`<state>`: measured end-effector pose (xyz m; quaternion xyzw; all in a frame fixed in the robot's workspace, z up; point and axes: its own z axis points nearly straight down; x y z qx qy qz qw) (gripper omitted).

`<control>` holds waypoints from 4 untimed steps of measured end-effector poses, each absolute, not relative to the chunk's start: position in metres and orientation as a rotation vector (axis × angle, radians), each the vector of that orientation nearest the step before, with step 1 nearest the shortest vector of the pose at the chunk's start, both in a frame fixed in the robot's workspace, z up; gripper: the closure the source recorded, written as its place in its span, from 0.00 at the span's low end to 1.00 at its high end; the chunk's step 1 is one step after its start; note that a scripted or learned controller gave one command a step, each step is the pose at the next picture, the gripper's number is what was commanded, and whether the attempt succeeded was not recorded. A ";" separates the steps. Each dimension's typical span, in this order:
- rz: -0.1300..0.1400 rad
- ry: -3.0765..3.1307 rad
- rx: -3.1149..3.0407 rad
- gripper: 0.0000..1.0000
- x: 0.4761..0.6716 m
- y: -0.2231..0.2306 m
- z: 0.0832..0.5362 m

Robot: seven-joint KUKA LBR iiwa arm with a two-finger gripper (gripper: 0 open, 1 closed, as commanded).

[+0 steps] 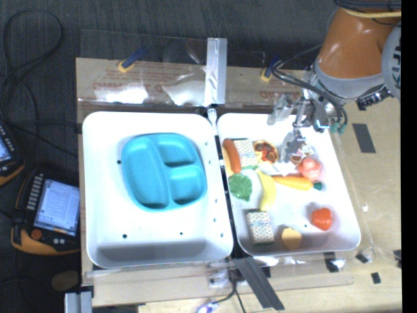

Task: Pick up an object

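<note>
- Hung the tool [296,137] low over the right bin [346,194], rear part.
- Lay just below and right of it: pink toy [312,167], carrot [293,182] with long axis left-right.
- Could not tell the tool's spread.
- Showed no readable writing.

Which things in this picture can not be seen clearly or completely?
- Gripper, camera view: blurred, so its state cannot be told.
- Small brown patterned toy food: too small and blurred to identify.
- Pink round toy: partly covered by the gripper.
- Grey arm with orange band: cut off by the top and right edges.
</note>
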<state>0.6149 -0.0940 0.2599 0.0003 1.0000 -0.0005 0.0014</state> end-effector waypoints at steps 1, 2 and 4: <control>-0.003 3.125 0.313 0.00 0.597 -0.193 0.155; -0.001 3.115 0.393 0.00 0.559 -0.170 0.136; -0.008 3.054 0.667 1.00 0.577 -0.157 0.101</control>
